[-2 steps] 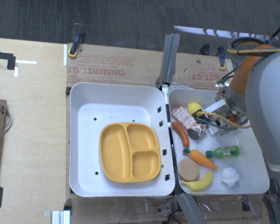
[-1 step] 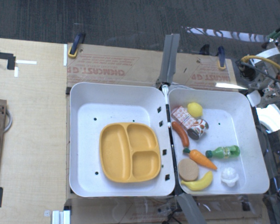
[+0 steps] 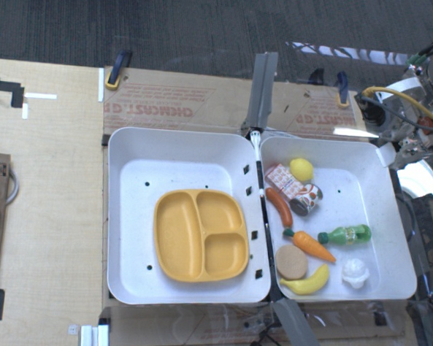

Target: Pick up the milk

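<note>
The milk (image 3: 283,181) is a small pink-and-white carton lying on its side at the back left of the right bin (image 3: 399,238). A lemon (image 3: 301,169) touches its far side and a tipped can (image 3: 307,199) lies against its near right end. My gripper (image 3: 410,149) hangs at the far right corner of that bin, over the rim. It is well to the right of the carton and nothing shows in it.
The right bin also holds a sausage (image 3: 278,206), a carrot (image 3: 313,245), a green bottle (image 3: 344,234), a round biscuit (image 3: 292,263), a banana (image 3: 306,282) and a white lumpy item (image 3: 354,272). A yellow divided plate (image 3: 202,235) lies in the left bin (image 3: 127,200).
</note>
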Tool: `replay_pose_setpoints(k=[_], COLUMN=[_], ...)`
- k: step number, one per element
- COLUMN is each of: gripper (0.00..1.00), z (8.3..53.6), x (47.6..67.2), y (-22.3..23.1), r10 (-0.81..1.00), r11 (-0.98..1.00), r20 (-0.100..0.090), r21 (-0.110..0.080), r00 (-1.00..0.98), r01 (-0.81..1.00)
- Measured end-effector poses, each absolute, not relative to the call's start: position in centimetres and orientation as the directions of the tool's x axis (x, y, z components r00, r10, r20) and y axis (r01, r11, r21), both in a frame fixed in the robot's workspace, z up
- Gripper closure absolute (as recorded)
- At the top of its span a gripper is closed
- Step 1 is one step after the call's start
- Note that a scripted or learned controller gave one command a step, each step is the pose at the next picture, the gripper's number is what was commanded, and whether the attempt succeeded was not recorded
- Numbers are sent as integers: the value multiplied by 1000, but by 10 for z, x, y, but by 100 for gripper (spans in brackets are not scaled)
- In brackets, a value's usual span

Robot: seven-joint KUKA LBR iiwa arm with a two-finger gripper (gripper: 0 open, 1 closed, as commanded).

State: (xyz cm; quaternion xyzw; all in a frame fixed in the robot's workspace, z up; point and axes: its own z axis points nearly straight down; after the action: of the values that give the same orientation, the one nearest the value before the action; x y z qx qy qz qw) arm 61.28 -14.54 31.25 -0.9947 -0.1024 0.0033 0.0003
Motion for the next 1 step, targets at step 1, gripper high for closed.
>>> replay_pose_setpoints(k=[1], gripper=[100], z=[190], x=[550], y=[-75], r10=[226], r11=[-974], r20=[-6], r21=[-2], r00=[974], r01=[226])
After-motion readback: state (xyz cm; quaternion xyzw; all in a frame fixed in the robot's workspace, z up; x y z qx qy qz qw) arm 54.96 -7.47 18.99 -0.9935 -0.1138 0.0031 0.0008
